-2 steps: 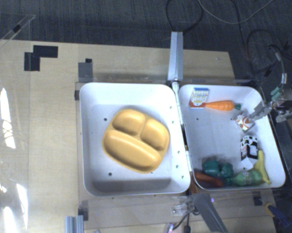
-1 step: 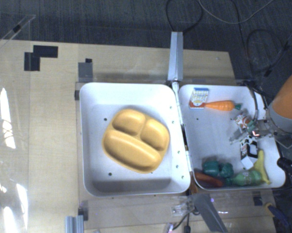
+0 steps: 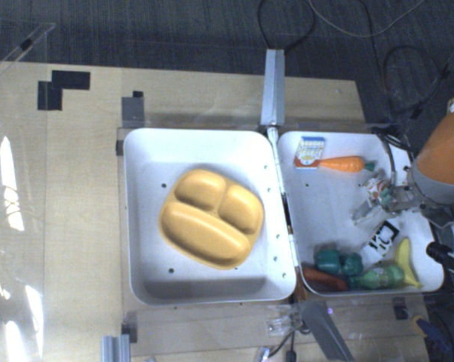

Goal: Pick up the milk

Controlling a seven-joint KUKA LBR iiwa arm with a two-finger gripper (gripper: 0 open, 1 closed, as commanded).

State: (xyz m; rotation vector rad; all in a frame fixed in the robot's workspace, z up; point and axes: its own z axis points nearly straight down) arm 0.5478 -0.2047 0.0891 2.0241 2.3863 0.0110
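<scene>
The arm (image 3: 446, 161) enters from the right edge, its orange band above the wrist, and angles down and left into the right bin (image 3: 325, 210). The end effector (image 3: 372, 202) hangs over the bin's right-centre area; its finger spacing cannot be determined. The milk (image 3: 308, 151), a small carton, lies flat in the bin's upper-left corner, touching the carrot (image 3: 342, 164) on its right and well apart from the end effector. The left bin (image 3: 144, 225) holds a yellow bread loaf (image 3: 212, 217).
</scene>
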